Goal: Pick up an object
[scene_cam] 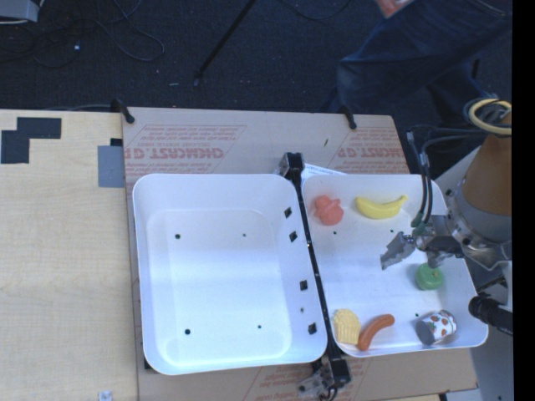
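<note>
The right bin (368,249) holds several small toys. An orange-pink toy (328,210) and a yellow banana (379,206) lie at its far end. A green round toy (429,277) sits by the right wall. Along the near edge are a yellow ridged piece (346,325), an orange sausage (375,331) and a white cup with red dots (437,327). My gripper (415,253) hangs low over the right bin, just above and left of the green toy. Its fingers are spread open, with nothing between them.
The left bin (217,274) sits beside the right one, with a black divider strip (303,257) between them. Both rest on a cardboard sheet (217,144) on the wooden bench. The arm's orange band (493,174) rises at the right edge.
</note>
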{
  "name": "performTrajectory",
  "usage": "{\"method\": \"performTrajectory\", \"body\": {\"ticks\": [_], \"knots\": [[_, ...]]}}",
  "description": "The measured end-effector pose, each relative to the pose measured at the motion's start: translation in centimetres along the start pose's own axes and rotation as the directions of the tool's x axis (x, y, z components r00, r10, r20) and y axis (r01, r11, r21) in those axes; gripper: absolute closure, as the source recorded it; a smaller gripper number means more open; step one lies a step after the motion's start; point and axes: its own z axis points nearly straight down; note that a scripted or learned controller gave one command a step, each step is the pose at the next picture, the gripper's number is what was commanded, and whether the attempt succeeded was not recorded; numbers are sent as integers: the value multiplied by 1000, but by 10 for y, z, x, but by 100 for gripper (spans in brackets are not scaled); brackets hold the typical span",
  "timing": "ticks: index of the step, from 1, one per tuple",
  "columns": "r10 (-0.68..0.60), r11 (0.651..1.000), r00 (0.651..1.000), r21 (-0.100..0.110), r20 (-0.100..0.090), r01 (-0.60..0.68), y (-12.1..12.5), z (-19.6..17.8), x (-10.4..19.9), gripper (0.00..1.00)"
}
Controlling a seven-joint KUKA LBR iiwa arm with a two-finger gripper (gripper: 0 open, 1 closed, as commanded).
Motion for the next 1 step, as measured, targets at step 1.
{"method": "performTrajectory", "body": {"ticks": [1], "knots": [[-3, 1000, 1000, 3, -1, 3, 68, 75, 14, 0]]}}
